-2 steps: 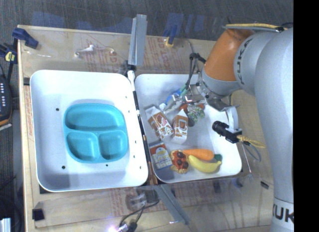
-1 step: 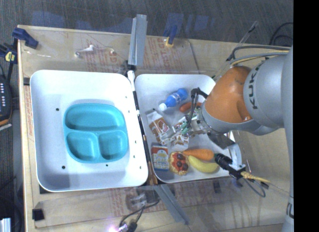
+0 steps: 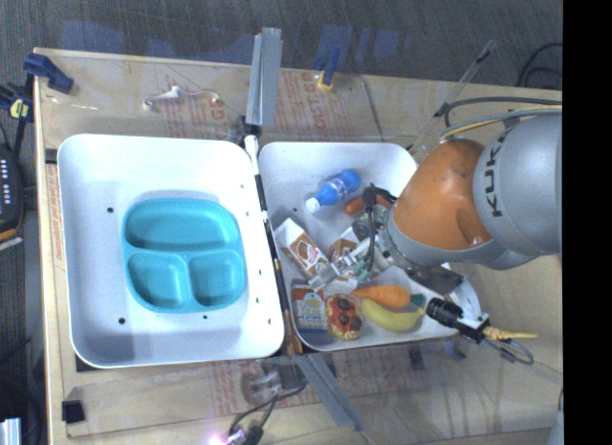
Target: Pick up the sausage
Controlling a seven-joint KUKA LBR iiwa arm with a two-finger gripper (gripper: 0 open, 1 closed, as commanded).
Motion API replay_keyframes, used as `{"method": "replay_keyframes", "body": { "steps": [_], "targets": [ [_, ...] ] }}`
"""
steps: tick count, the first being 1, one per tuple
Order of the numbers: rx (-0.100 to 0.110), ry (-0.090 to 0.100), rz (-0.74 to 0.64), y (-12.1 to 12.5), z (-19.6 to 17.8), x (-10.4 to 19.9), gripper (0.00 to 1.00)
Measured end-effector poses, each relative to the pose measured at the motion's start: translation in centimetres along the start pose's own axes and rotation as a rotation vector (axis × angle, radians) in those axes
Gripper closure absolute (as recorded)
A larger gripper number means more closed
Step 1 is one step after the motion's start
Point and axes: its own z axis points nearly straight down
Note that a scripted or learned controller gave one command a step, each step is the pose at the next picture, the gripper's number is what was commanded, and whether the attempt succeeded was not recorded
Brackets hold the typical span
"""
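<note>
Bench (image 3: 115,84), as I read it from the overhead camera:

1. Left bin (image 3: 81,242): holds one blue divided tray (image 3: 185,252), three compartments, lying flat near the middle.

2. Right bin (image 3: 287,161): crowded. The arm (image 3: 478,204) comes in from the right and covers the bin's right part, so I cannot list what lies beneath it.

3. Sausage (image 3: 356,207): I take it to be the reddish-brown piece in the upper middle of the right bin, just below the bottle and against the edge of the arm's orange band. One short end shows; the rest is hidden by the arm, so the identification is tentative.

4. Bottle (image 3: 337,188): small, blue, white cap, lying on its side and pointing down-left.

5. Gripper (image 3: 371,242): dark hardware and cabling low over the bin's centre, just beside the sausage and above a clutter of packets (image 3: 304,254). I cannot tell the state of the claw; nothing is seen gripped.

6. Carrot (image 3: 384,296): orange, lying across the lower bin, touching the banana (image 3: 392,317) below it.

7. Carton (image 3: 311,307) and a round red-and-yellow item (image 3: 344,317): side by side at the bin's lower edge; labels too small to read.

8. Metal bar (image 3: 265,75): upright between the bins at the top, cut short at its upper end.
</note>
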Motion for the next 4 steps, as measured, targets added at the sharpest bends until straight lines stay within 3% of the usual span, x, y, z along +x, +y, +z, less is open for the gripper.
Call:
{"method": "replay_keyframes", "body": {
  "steps": [1,2,3,4],
  "targets": [
    [0.039,0.050,-0.297,-2.1,-6.4,-1.1,0.00],
    [0.029,0.030,-0.156,-1.4,0.0,0.0,0.00],
    [0.025,0.026,-0.162,-1.1,-1.3,-0.2,1.00],
    [0.043,0.050,-0.184,4.7,-9.3,1.2,1.00]
  ]
}}
